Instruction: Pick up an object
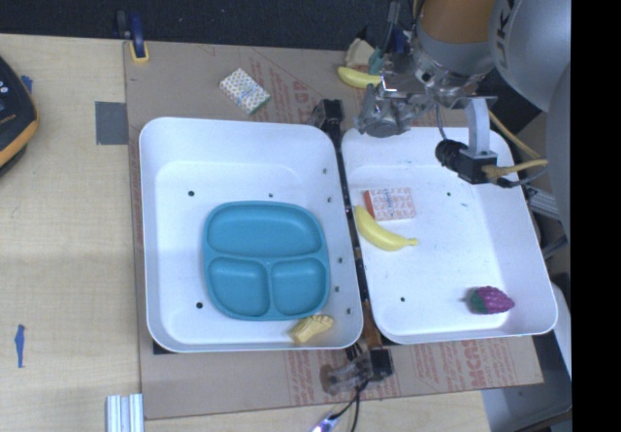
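— While I'm hanging over the far rim of the right bin, my claw is sitting at that bin's back-left corner, close to the seam with the left bin.

— What's it carrying?

— Nothing that I'm seeing between the tips. How wide it's standing, I cannot tell from this slant; the wrist is covering it.

— So what are you going for?

— I'm weighing the right bin's contents. A yellow banana is lying near the left wall, just touching a small red-and-white packet beside it. A purple grape bunch is resting well apart, toward the near-right corner.

— And the other bin?

— It's holding a blue divided plate, lying flat in the middle, with a pale yellow piece tucked at its near edge.

— Which one suits you?

— I'm judging the banana the nearest, though the packet crowding it may be getting in the way. The grapes are sitting alone, so they're offering a cleaner approach.

— Anything outside?

— A second banana and a patterned packet are lying on the table beyond the bins.
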Robot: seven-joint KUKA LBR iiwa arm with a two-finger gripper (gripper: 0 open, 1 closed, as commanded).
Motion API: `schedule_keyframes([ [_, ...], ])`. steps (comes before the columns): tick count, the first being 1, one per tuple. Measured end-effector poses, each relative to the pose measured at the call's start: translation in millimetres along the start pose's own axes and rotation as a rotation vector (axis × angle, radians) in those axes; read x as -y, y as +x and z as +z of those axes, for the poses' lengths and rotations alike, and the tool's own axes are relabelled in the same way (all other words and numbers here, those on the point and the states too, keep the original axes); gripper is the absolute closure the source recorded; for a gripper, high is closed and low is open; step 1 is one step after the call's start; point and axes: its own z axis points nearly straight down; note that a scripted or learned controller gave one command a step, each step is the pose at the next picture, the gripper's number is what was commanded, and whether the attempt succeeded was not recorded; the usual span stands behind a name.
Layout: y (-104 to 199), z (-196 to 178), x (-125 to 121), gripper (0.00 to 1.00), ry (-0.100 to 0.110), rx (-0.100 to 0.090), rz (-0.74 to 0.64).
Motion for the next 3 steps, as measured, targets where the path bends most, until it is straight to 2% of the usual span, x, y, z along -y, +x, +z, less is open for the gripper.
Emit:
schedule_keyframes([
  [1, 39.4, 24.5, -10.5, 1.00, 0.004, 0.001, -0.001],
  [2, 38.4, 15.9, 21.7, 1.00, 0.003, 0.001, 0.003],
  [3, -7.7, -17.6, 13.2, 1.00, 0.001, 0.001, 0.003],
])
